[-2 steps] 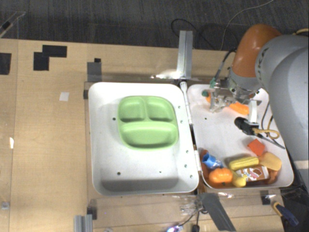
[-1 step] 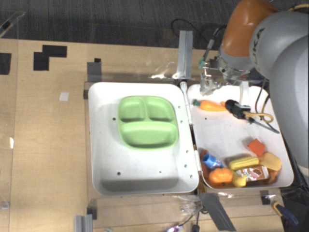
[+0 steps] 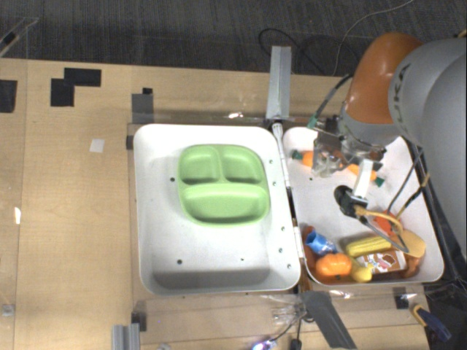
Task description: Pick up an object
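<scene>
Two white bins sit side by side on the wooden bench (image 3: 66, 217). The left bin (image 3: 157, 254) has a green plate (image 3: 221, 183) in it. The plate has three parts and lies flat in the middle of the bin.

The right bin (image 3: 430, 265) holds a bunch of little things. The grey arm (image 3: 430, 86) with its orange band comes in from the upper right of the frame. The tool (image 3: 326, 162) hangs low over the top part of the right bin. I cannot tell how far open the tool is, and I cannot see anything held in it.

A small orange thing (image 3: 307, 157) lies just to the left of the tool, near the top left corner of the right bin. Down at the bottom of this bin the other things are piled close together. There is an orange ball (image 3: 333, 266), a yellow bar (image 3: 368, 246) beside it, and a blue thing (image 3: 314, 238) by the left wall. A wooden spoon (image 3: 410, 244) lies at the right of the pile.
</scene>
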Available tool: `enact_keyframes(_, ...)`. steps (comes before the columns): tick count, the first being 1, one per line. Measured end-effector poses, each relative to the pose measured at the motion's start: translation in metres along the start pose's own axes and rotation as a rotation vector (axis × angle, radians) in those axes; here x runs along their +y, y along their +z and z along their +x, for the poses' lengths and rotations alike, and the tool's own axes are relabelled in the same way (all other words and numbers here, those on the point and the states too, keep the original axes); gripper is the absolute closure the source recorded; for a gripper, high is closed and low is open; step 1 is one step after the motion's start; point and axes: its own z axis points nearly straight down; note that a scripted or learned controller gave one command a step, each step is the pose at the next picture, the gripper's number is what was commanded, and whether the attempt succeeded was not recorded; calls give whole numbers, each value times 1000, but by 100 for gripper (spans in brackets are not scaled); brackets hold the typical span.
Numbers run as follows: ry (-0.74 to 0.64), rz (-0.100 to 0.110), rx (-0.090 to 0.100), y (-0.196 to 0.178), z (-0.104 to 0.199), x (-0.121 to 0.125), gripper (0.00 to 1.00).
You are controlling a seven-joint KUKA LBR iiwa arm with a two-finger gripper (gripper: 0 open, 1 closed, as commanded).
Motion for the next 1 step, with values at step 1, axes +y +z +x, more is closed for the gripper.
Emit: enact_keyframes(1, -3, -1, -1, 19, -43, 60, 100)
